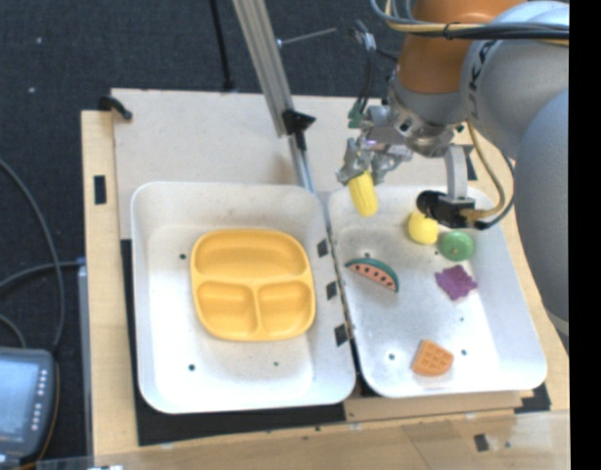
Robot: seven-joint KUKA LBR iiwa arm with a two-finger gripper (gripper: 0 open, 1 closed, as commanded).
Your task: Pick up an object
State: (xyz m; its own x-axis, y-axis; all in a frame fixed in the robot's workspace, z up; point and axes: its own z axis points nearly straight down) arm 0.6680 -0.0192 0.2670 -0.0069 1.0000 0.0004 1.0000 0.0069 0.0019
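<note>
Reaching in from the right, the grey arm with its orange band hangs its end effector (367, 171) over the far left corner of the right bin (496, 360), and a yellow corn cob (362, 196) sits between the two fingers, gripped at its upper end and hanging slightly tilted above the bin floor. Whether the cob's lower tip touches the floor cannot be told from this angle. Just to the right of the cob, near the far wall of the same bin, a yellow lemon-like piece (422, 228) lies touching a green round fruit (456, 245), with a black part of the arm's fittings just above them. A purple piece (456, 282) lies a little nearer than the green fruit. A watermelon slice (374, 273), red with a green rind, lies toward the left side of that bin, nearer than the held cob. An orange waffle-like piece (432, 358) rests close to the near wall. The left bin (154, 370) carries a yellow divided tray (252, 283) with three compartments, set flat around its middle. Both bins stand side by side on the counter (183, 135), and a slanted metal rail (266, 57) rises from the far side between them.
</note>
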